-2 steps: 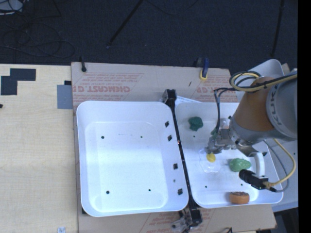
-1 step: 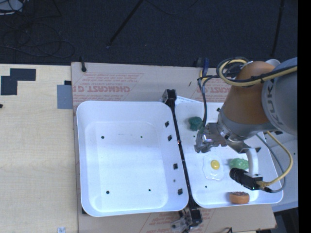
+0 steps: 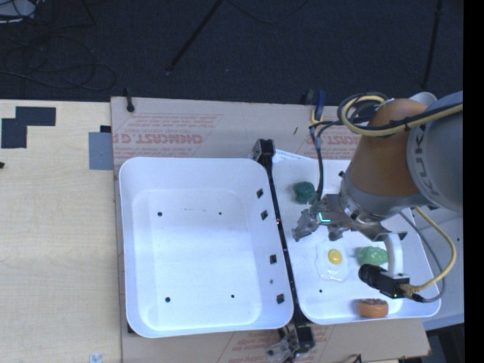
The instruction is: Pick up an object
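Nearest the camera in the right bin point(image 3: 423, 308) lies a brown doughnut-like toy point(image 3: 372, 307). Just beyond it sit a fried-egg toy point(image 3: 333, 260) and a light green object point(image 3: 373, 255). The jaws point(image 3: 308, 225) hang low over the bin floor left of the egg, near the divider; whether they are apart or together cannot be told, and nothing shows between them. A dark green object point(image 3: 305, 191) lies beyond them. The left bin point(image 3: 132, 203) sits beside on the surface point(image 3: 53, 240).
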You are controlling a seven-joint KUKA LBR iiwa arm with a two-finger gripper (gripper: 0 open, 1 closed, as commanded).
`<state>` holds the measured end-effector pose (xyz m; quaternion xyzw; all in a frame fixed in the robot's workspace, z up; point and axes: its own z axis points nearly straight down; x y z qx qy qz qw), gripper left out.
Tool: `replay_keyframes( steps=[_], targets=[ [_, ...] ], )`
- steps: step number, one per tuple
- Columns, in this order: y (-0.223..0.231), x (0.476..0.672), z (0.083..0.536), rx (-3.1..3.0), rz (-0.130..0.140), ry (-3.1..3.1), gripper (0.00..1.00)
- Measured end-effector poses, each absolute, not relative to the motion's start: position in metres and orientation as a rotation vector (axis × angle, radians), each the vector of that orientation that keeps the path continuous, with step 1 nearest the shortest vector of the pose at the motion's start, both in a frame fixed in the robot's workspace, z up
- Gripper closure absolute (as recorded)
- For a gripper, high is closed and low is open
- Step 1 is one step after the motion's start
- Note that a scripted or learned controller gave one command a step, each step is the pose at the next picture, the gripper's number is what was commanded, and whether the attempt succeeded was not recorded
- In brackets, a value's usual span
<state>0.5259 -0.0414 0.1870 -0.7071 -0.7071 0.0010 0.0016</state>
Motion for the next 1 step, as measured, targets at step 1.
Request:
replay_keyframes(
  steps=[1],
  targets=[
    [-0.0921,0.5507,0.0856,-2.223,0.007,-2.215,0.00]
  ],
)
